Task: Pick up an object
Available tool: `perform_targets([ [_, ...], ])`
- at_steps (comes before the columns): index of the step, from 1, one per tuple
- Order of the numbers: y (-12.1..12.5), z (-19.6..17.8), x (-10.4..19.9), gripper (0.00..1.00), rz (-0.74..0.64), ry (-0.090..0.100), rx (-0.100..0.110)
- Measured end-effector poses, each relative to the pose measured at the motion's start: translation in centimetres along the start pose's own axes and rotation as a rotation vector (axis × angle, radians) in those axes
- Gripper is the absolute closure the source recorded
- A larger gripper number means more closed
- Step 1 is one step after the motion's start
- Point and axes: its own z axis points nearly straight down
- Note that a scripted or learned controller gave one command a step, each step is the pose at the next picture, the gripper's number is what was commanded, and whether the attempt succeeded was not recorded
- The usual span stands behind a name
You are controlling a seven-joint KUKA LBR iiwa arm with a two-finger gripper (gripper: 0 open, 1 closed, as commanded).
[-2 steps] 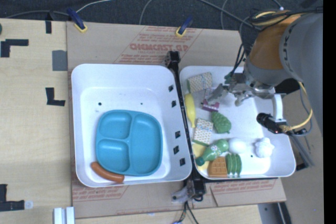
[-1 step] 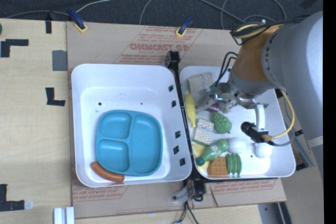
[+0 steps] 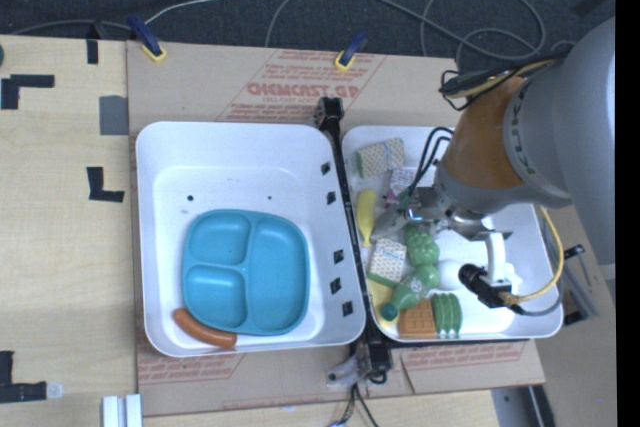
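Note:
The right bin [image 3: 535,320] holds several small toys. Among them are a yellow piece [image 3: 366,215], a patterned cloth square [image 3: 382,157], a knobbly green toy [image 3: 421,250], a green bottle shape [image 3: 405,296], an orange waffle block [image 3: 418,319] and a dark green cucumber [image 3: 447,312]. My gripper [image 3: 408,206] hangs low over the left half of this bin, just above the knobbly green toy and to the right of the yellow piece. The arm's wrist and cables hide much of it. Nothing can be seen held in it.
The left bin [image 3: 160,155] contains a blue divided plate [image 3: 245,270] and an orange sausage [image 3: 205,328] at its front edge. A black divider [image 3: 340,215] runs between the bins. The arm's grey body [image 3: 580,135] covers the right bin's far right side.

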Motion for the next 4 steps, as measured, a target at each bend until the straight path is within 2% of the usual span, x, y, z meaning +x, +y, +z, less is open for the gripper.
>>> perform_targets([
  [1,0.1,-1.0,-0.1,1.0,0.0,-0.001,-0.001],
  [2,0.0,-1.0,-0.1,0.0,0.001,-0.003,-0.001],
  [3,-3.1,0.0,-0.8,0.0,-0.002,0.001,-0.002],
  [4,-3.0,-1.0,-0.9,1.0,-0.001,-0.001,-0.003],
])
